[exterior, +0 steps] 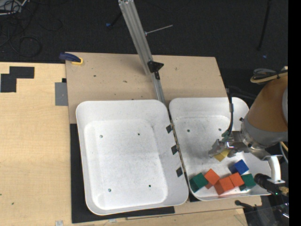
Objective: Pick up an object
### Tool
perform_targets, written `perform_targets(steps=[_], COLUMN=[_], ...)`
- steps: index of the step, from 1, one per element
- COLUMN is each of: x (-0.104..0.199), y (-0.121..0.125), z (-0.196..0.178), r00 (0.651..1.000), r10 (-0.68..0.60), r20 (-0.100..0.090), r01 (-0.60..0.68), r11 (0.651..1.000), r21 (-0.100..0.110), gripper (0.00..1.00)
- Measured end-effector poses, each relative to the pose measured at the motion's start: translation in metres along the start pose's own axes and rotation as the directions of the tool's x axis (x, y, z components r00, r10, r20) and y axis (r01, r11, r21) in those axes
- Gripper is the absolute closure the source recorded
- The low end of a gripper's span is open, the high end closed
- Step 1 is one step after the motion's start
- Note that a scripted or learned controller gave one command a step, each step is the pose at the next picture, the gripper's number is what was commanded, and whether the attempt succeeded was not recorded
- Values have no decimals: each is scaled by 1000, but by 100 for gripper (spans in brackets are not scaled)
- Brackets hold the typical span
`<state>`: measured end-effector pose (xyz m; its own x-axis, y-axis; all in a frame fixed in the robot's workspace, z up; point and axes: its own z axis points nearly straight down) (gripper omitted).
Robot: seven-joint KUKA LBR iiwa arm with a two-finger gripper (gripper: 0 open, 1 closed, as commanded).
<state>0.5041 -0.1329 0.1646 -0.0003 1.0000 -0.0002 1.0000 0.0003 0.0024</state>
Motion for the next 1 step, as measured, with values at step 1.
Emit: perform_targets(steps=[1], x=[-1], y=[1], z=[-44], r00=[1000], r10=[0], r20=[0], r01=[0], r11=[1000], r21=[1], gripper=[100])
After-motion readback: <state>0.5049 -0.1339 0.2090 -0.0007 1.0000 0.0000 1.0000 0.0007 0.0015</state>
